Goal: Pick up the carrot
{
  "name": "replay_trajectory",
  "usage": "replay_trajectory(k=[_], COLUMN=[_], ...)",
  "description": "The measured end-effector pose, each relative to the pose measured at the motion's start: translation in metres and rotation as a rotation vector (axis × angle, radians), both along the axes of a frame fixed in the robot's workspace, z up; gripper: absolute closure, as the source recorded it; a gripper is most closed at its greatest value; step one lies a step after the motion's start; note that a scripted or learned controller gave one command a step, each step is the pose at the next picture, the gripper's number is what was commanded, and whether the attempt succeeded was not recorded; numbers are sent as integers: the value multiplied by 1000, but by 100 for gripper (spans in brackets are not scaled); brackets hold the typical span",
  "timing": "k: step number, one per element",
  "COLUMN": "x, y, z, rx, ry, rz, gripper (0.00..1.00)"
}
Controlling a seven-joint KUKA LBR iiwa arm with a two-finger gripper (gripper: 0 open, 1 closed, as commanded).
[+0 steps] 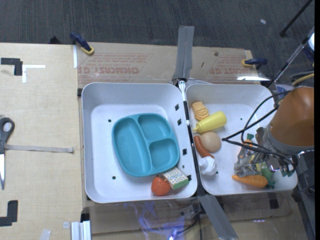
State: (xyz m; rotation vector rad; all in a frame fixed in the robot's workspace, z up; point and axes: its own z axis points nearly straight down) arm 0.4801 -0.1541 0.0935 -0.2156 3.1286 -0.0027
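Observation:
The carrot (251, 181) is orange with a green end and lies flat near the front right corner of the right bin (227, 96). My gripper (249, 163) hangs low over that corner, directly behind and above the carrot and very close to it. Cables and the grey wrist crowd around the gripper. The arm's orange band (298, 116) sits above it at the right. I cannot tell whether the gripper touches the carrot.
The right bin's left side holds a yellow bottle (211, 122), a waffle piece (200, 110), a tan ball (211, 142), a red sausage (199, 146) and a white item (207, 165). The left bin (95, 149) holds a blue divided plate (146, 144), a tomato (160, 186) and a small box (176, 178).

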Motion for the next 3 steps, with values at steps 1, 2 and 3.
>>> replay_trajectory(k=[1,2,3], x=[4,6,6], y=[1,1,1], z=[2,12,12], rx=[-1,-2,-2], ry=[-14,-15,-15], rz=[2,4,4], gripper=[0,100,0])
